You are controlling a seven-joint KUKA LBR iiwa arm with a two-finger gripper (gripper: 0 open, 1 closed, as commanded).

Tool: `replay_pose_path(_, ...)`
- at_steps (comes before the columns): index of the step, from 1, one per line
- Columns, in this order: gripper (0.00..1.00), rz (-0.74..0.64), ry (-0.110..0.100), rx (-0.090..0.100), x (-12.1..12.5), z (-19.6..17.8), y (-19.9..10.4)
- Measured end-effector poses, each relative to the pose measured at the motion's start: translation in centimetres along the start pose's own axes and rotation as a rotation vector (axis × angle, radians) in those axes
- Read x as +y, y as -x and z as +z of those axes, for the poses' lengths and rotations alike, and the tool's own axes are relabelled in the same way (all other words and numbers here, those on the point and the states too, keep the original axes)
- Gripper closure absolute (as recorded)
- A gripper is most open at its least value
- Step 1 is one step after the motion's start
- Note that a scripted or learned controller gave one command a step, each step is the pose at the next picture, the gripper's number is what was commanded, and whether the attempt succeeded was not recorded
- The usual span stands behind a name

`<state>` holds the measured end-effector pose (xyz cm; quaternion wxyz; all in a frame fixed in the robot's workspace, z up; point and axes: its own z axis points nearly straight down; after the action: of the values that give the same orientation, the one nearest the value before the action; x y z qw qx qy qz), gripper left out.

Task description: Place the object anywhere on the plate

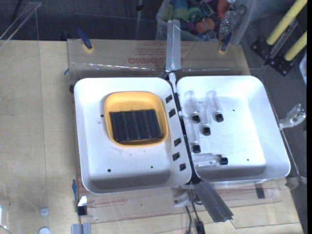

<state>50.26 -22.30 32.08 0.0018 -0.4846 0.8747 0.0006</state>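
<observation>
A yellow plate [132,100] with rounded corners rests in the left white bin [92,130]. A dark grey rectangular object with lengthwise ridges [135,125] lies flat on the plate and covers most of its middle and front. In the right white bin [248,126] lie several clear plastic tubes with black caps. Two of them [191,106] [213,104] are near the back left, and one [209,160] lies crosswise at the front left.
A ridge with black tabs [175,130] divides the two bins. A clear box of coloured toys [204,6] stands behind the bench. A metal bracket [295,116] sticks out past the right bin's right rim.
</observation>
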Motion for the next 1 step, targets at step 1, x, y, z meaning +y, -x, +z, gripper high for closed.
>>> replay_pose_path(1,0.0,-0.273,0.002,0.0,0.64,5.11,-0.28)
